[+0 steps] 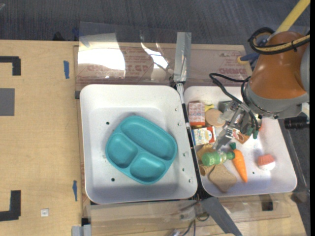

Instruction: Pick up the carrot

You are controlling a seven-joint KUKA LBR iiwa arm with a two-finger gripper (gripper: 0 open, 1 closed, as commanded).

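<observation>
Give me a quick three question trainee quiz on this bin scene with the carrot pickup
1. True or false: the carrot lies in the right bin.
2. What sits in the left bin? A) teal divided plate B) red cup C) spoon
3. Fill in: the gripper hangs to the carrot's upper ____.

Key: 1 true. 2 A, the teal divided plate. 3 left.

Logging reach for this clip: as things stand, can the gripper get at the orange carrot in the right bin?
Probably yes. The orange carrot lies uncovered in the right white bin, with bare floor on its right side. The gripper hangs just up-left of it. A green item crowds the carrot's left end.
</observation>
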